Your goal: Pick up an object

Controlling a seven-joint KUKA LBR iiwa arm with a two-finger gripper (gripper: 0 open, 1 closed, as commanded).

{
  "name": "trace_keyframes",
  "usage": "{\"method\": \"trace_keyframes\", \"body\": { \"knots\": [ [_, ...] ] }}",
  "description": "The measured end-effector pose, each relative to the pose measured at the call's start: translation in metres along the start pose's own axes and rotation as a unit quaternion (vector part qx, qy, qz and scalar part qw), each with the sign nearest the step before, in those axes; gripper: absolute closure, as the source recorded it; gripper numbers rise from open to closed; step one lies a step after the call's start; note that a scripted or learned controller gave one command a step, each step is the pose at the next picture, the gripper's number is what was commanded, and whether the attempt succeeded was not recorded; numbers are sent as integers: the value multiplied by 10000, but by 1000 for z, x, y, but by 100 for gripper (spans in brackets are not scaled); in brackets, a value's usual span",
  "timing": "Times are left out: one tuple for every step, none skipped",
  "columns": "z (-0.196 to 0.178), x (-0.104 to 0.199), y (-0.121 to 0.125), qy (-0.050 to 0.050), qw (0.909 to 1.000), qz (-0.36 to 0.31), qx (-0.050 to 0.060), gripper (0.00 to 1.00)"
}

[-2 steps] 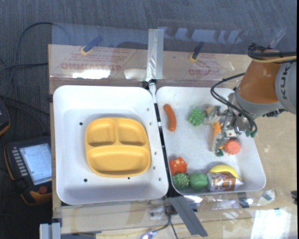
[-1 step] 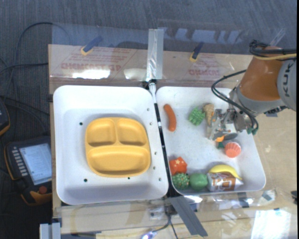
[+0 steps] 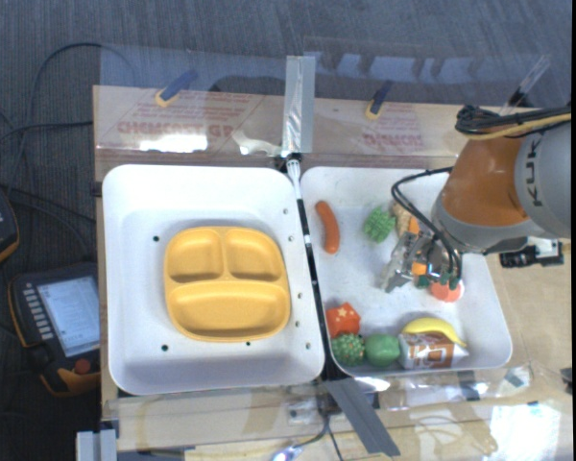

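My gripper (image 3: 399, 273) is low over the middle of the right bin (image 3: 480, 349), hanging from the grey arm with the orange band (image 3: 480, 188). Its tip points at bare bin floor, left of a small orange and green toy (image 3: 425, 271) and a red round piece (image 3: 446, 292). A green broccoli-like toy (image 3: 378, 224) lies just above and left of the gripper. A red-orange sausage (image 3: 327, 227) lies by the bin's left wall. I see nothing between the gripper and the floor.
Along the right bin's front lie a red pepper (image 3: 344, 318), two green vegetables (image 3: 365, 350), a banana (image 3: 432, 328) and a can (image 3: 430, 352). The left bin (image 3: 134, 200) holds a yellow divided plate (image 3: 228, 280). A metal divider (image 3: 298, 104) runs between the bins.
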State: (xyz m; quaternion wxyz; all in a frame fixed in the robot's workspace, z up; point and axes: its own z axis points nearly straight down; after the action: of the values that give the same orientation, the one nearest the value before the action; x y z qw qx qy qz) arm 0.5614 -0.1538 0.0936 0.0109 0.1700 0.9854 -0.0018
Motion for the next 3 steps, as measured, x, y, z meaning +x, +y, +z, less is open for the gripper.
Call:
{"method": "trace_keyframes", "body": {
  "knots": [
    [2,1,0,13,10000,0,2,0],
    [5,-71,47,46,9979,-647,5,0],
    [-8,-73,49,3,9978,-657,12,100]
  ]
}}
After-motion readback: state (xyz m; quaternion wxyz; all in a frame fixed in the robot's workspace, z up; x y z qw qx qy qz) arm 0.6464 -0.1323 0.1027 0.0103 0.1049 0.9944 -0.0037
